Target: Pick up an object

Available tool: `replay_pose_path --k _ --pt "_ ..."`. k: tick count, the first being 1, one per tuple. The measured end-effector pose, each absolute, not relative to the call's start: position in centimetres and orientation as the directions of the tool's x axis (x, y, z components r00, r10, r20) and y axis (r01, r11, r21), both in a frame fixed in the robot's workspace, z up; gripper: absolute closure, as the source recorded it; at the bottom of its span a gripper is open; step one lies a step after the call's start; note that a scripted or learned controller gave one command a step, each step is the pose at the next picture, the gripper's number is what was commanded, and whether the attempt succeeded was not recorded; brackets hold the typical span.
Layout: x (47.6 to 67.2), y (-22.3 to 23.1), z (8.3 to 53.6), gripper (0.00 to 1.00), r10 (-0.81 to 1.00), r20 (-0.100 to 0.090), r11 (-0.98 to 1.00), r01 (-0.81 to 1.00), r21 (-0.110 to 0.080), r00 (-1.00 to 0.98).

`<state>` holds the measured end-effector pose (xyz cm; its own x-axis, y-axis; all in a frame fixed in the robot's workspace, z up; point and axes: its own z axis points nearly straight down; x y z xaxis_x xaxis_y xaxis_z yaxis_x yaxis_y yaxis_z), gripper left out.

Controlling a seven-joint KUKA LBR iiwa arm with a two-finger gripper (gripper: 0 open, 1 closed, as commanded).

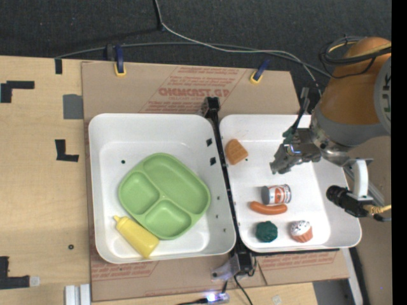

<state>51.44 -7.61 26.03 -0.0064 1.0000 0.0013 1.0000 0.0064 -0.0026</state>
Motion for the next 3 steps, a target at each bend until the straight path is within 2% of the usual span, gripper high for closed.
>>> replay_pose_path --k 1,3 --pt "51.5 -3.2 24.7 1.00 1.000 0.001 0.005 1.000 -0.003 -0.005" --pt "49.6 6.9 24.4 1.00 1.000 0.000 0.006 1.000 -0.003 -0.006"
